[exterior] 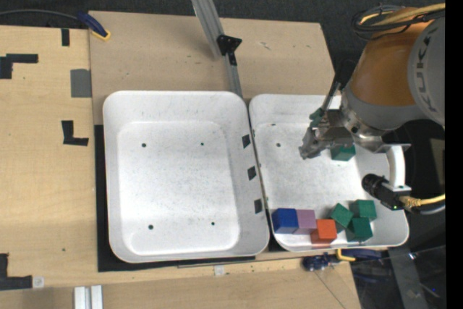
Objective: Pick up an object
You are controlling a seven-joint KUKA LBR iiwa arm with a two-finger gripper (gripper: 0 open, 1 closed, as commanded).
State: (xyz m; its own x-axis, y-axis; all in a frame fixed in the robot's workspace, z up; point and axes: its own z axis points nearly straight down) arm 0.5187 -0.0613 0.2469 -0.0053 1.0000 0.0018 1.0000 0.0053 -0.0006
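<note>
In the camera view, the tool (pixel 312 148) hangs at centre right over the right bin (pixel 289 108), just beside a green block (pixel 343 153) that is partly hidden under the wrist; whether its fingers are parted or closed I cannot tell, and nothing shows between them. More blocks huddle along the bin's lower edge: blue (pixel 285 219), lilac (pixel 307 219), orange (pixel 325 229) and three green (pixel 356 218). These look light, rigid and flat-faced, so a pinch across two opposite faces should hold, though smooth sides may slip.

Arm reaches in, claw (pixel 312 145) pointing down (wrist bent).
</note>
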